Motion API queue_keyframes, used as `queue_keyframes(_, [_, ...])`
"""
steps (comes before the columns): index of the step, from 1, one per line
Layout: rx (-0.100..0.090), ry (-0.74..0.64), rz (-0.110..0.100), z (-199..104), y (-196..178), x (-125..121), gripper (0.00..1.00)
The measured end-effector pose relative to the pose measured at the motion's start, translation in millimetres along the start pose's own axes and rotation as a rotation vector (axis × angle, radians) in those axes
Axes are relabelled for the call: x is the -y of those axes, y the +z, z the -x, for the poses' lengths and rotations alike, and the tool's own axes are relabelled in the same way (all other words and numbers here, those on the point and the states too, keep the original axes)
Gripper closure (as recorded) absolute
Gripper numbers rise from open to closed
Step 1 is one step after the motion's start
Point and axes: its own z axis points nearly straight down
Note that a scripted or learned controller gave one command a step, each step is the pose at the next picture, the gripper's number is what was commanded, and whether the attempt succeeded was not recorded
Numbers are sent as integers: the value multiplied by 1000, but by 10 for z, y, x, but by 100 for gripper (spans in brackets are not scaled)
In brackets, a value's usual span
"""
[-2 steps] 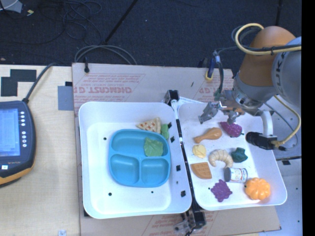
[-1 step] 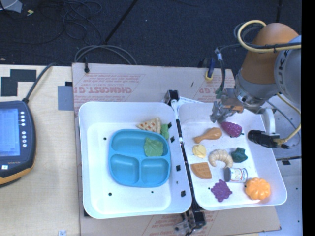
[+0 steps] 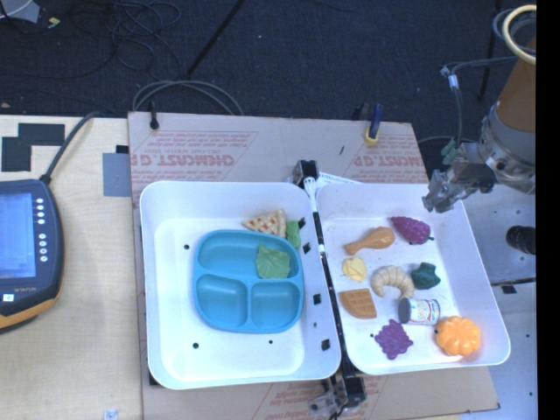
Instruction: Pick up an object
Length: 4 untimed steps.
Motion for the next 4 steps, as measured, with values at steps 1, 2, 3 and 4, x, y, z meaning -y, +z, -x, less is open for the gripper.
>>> queue_keyframes(1, [-2,1,-11,404,73,453,100])
queue_keyframes(2, [0,-7,11,9,-1563,535,100])
queue_keyframes(3, [-4,-12,2,-828,-2328,947,100])
queue_keyframes(4, [-3,-12,-10,-1651,-2269,1010,100])
